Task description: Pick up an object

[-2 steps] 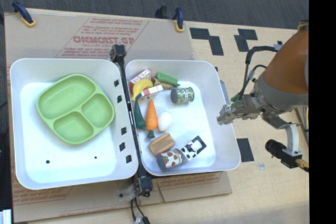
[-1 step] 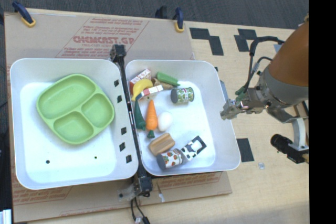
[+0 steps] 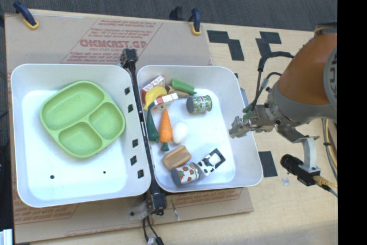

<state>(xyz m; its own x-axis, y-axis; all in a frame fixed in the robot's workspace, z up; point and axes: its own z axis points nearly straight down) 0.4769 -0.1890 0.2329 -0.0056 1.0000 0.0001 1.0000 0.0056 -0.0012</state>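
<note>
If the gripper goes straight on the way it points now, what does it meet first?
The gripper points left over the right bin's rim. Going straight on, it would probably meet the white egg first, then the carrot; its height is unclear.

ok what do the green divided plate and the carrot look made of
The green divided plate looks like moulded plastic: one even pale green with a soft, smooth sheen. The carrot looks like plastic toy food, uniformly orange and smooth, though from this distance rubber is possible.
</note>
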